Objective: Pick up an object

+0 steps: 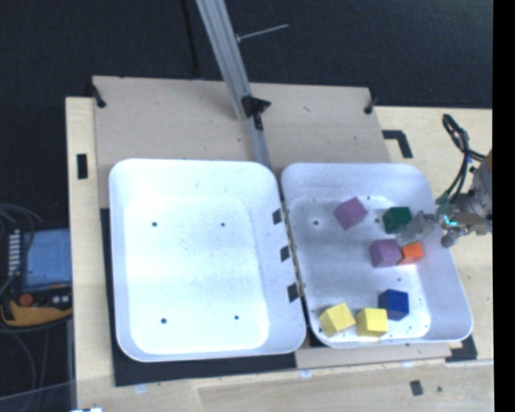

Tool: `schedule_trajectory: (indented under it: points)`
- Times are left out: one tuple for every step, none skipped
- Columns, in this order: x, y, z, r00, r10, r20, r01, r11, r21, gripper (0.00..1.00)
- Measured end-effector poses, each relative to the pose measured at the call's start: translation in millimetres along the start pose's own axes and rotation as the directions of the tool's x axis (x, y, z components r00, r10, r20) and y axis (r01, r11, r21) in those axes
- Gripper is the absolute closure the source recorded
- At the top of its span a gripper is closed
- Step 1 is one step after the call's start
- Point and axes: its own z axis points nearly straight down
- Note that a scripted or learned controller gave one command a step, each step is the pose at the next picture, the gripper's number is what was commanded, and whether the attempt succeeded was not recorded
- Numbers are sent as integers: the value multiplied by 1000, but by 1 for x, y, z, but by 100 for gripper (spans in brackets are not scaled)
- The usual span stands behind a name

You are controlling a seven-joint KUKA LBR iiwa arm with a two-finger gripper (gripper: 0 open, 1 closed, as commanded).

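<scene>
While the left bin (pixel 197 256) sits bare white, the right bin (pixel 326 191) carries two purple blocks (pixel 351 213), two yellow (pixel 336 319) at its near edge, blue (pixel 395 303), green (pixel 397 220) and little orange (pixel 413 251), and the gripper (pixel 446 223) hovers at the far-right rim beside green, pincer state impossible to tell.

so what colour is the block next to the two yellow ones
Blue, in the right bin, seen in the camera view.

Claw (pixel 435 222) low at right (wrist mostly cropped).
</scene>
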Motion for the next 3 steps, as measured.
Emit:
schedule_trajectory:
  points:
    - [2, -1, 42, 1000, 1, 0, -1, 1000, 5, 0]
    - [-5, 4, 93, 1000, 2, 0, -2, 1000, 5, 0]
    - [-6, 4, 144, 1000, 2, 2, -2, 1000, 1, 0]
